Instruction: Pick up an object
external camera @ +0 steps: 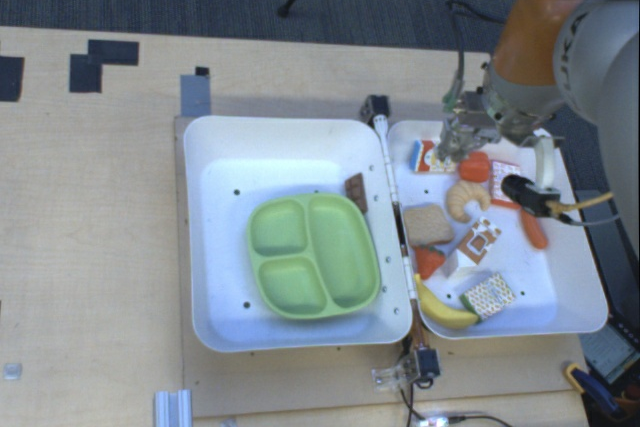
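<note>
Gripper (455, 147) low over right bin (580, 300) — beside tomato (475, 166) (finger state: can't tell).

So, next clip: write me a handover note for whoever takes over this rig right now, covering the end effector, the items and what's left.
End effector: low over the back of the right bin, beside the red item; nothing seen between its fingers, open or shut unclear.
Right bin: croissant, bread slice, banana, carrot, small cartons, patterned packet.
Left bin: green divided plate, brown piece by its back right edge.
Done: nothing lifted.
Left: grasp one item and lift it.
</note>
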You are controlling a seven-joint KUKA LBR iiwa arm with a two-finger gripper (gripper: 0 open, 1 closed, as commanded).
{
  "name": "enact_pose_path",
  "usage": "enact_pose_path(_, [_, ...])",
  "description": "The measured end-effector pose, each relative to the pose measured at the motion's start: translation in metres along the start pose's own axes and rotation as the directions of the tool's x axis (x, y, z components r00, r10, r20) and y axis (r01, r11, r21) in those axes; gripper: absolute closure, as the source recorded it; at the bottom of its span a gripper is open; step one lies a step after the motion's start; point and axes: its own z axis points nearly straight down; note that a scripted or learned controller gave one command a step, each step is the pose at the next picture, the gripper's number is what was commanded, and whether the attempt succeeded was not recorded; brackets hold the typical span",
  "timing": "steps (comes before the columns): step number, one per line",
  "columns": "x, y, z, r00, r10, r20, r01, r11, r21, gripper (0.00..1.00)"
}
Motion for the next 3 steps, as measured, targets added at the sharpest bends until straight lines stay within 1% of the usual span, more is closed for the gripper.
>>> enact_pose_path(1, [-0.001,0.0,0.0,1.0,0.0,0.001,0.0,1.0,0.001,0.0])
enact_pose_path(2, [-0.022,-0.031,0.102,1.0,0.003,0.001,-0.003,1.0,0.001,0.0])
enact_pose_path(3, [-0.022,-0.029,0.09,1.0,0.002,0.001,-0.002,1.0,-0.004,1.0])
